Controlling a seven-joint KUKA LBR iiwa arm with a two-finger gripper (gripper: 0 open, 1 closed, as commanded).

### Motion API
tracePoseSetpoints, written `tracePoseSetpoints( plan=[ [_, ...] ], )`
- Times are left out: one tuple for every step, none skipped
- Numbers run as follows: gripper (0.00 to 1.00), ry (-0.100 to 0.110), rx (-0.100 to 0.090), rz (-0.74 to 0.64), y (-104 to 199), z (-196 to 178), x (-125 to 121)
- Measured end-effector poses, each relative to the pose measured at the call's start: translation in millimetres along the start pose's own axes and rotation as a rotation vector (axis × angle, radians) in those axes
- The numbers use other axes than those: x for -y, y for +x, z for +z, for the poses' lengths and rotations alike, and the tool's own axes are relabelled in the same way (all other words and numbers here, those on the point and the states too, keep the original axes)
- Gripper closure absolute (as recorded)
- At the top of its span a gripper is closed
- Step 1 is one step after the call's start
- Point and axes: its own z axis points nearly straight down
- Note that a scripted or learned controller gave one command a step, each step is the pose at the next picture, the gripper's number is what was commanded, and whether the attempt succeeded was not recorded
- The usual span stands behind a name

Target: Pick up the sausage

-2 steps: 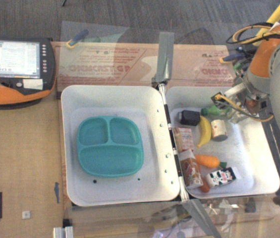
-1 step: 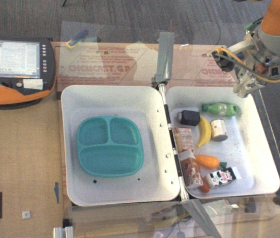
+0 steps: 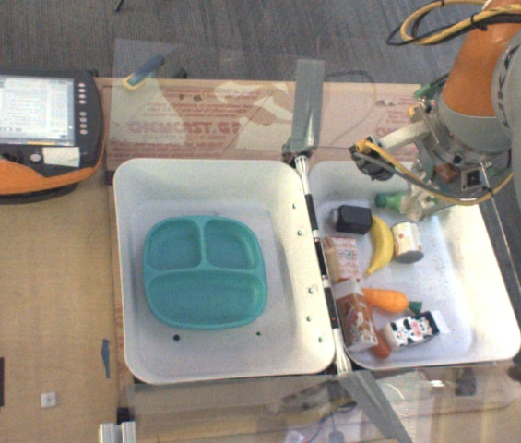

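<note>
A short reddish-brown piece that looks like the sausage lies at the front of the right bin. It is tucked against a black-and-white box and partly hidden by it. My gripper hangs over the back of the same bin, above a green bottle and a small can. It is far from the sausage, with nothing seen held in it.
In the right bin there are also a black block, a banana, a carrot and two snack packets. The left bin holds a teal divided plate. A teach pendant sits at far left.
</note>
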Motion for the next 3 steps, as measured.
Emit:
tracePoseSetpoints(
  plan=[
    [1.0, -0.001, -0.003, -0.005, 67, -39, 33],
    [1.0, -0.001, -0.001, 0.027, 47, -23, 92],
    [1.0, -0.001, -0.002, 0.027, 84, -88, 110]
  ],
)
